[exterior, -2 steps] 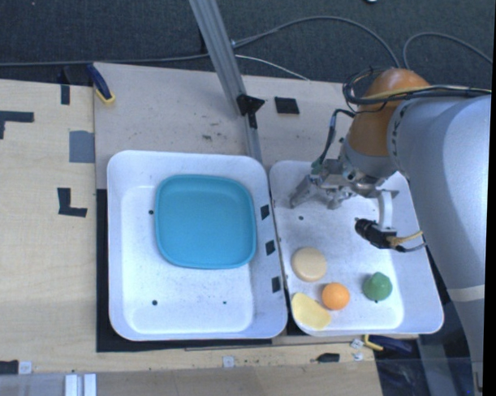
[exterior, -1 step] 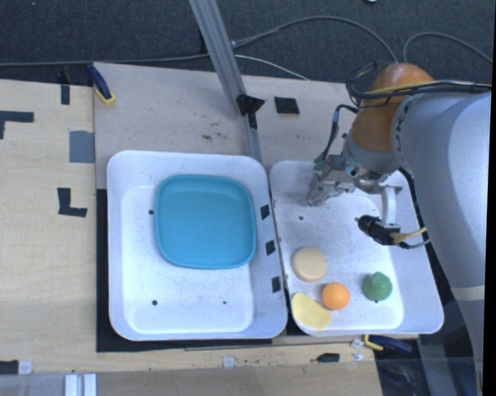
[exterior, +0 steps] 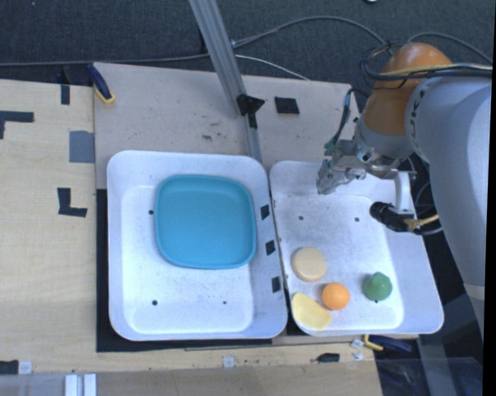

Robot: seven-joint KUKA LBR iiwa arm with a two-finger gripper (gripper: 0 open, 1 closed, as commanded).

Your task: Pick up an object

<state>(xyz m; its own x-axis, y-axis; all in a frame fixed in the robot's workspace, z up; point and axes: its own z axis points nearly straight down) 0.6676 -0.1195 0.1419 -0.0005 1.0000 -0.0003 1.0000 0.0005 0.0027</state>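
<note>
Nearest the lens, a flat pale-yellow piece [exterior: 311,311] touches a small orange ball [exterior: 335,296] in the right white bin [exterior: 416,264]. Well behind them hovers the gripper [exterior: 334,178]; whether it is spread I cannot tell. It should descend squarely over one isolated object.

right bin's [exterior: 408,264] middle open, food [exterior: 309,264] crowding front

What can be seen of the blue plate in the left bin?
The blue plate is a rounded square in light turquoise, smooth and matte like plastic, with a slightly raised rim around a flat centre. It lies flat and upright on the floor of the left bin, toward the far side and roughly centred. Nothing rests on it, and it touches nothing besides the bin floor.
</note>
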